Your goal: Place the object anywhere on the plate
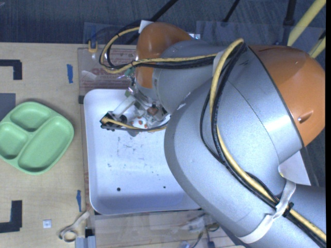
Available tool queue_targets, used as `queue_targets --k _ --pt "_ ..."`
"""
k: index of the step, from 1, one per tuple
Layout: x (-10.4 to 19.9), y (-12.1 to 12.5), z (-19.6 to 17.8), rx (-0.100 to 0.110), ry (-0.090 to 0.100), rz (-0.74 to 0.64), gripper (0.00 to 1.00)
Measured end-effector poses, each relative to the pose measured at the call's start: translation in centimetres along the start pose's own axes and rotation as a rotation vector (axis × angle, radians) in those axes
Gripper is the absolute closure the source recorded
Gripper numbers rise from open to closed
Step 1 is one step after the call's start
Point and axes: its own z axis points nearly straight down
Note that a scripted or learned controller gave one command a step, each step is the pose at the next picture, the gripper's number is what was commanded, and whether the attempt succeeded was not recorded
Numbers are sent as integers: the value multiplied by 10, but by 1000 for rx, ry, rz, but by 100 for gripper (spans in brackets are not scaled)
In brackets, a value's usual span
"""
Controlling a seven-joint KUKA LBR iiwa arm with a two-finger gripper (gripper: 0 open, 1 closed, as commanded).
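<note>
Green plastic marks the far left: the plate (45, 144), moulded into three compartments, sits flat on the pale wooden counter (44, 56), well apart from the arm. Black tape marks (11, 68) lie on the counter above and below the plate, and short strips of blue tape (70, 74) stand nearer the middle. Just right of the tape comes a shallow white bin (129, 174), its floor scuffed with faint grey scratches and a few dark specks (119, 189). Over the bin's upper part hangs the tip of the grey arm (232, 149), which reaches in from the right and covers everything past the bin's middle. A yellow and black cable (116, 120) loops out to the left at the tip, close above the bin floor. The jaws are buried among brackets and wiring there, and I cannot tell whether they are spread, pressed together or pinching anything. Small red and white bits show beside the cable, too hidden to name. Where the object lies I cannot tell. An orange band (158, 40) caps the wrist, and a second orange shell (295, 87) rounds the arm's joint at the far right.
</note>
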Motion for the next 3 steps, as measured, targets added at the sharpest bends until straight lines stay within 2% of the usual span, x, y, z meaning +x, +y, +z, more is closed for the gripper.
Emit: queue_targets --k 1,2,3 --pt "9 0 3 -2 5 237 100" --pt "-5 -10 3 -6 6 27 100" --pt "-6 -11 7 -1 0 27 0"
